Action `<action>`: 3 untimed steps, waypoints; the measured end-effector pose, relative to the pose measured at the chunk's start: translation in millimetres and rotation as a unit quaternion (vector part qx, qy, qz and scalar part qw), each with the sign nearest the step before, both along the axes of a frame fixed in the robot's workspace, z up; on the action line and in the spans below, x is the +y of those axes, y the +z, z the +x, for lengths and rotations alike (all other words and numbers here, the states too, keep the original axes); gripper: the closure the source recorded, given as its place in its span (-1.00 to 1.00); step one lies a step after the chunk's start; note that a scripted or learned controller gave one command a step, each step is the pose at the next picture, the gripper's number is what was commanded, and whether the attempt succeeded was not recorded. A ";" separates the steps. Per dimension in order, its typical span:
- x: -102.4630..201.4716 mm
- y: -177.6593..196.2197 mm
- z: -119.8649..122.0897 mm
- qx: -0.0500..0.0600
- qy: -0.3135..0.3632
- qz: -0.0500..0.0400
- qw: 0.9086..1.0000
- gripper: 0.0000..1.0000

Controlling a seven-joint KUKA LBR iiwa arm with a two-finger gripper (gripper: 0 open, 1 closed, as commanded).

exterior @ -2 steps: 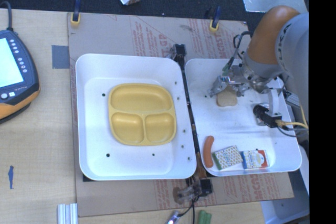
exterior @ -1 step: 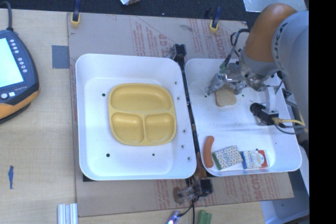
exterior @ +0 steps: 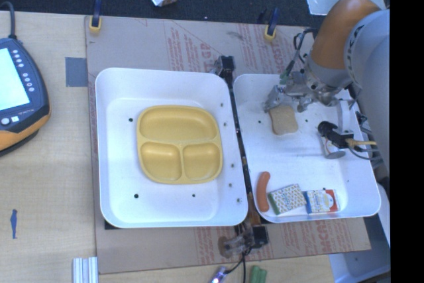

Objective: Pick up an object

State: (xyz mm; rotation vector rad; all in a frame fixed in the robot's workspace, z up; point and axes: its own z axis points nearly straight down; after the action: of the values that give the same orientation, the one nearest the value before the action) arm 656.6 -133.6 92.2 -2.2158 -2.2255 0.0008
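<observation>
Here, two shallow white bins sit side by side on my desk. The left bin (exterior: 109, 142) holds one thing: a yellow plastic plate with three compartments (exterior: 179, 144), lying flat near its middle. The right bin (exterior: 298, 162) holds four loose things. One tan, bread-like slice (exterior: 283, 120) lies in the upper part, one orange sausage-shaped piece (exterior: 263, 190) lies along the lower left wall, and two small printed cartons lie end to end at the lower edge: a green-patterned one (exterior: 286, 199) and a white-and-red one (exterior: 321, 201), touching each other. My pincer (exterior: 286, 97) hangs just above the tan slice's upper edge; I cannot tell whether my fingers are apart or together.
</observation>
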 end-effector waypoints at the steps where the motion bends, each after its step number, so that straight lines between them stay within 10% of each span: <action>1: 13.5 -0.5 -16.8 0.001 0.001 0.000 1.000 -1.00; 3: 10.4 -0.4 -19.9 0.001 -0.001 0.000 1.000 -1.00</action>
State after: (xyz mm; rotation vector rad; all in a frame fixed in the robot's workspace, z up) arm 636.6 -123.2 91.8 -2.2169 -2.2224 0.0049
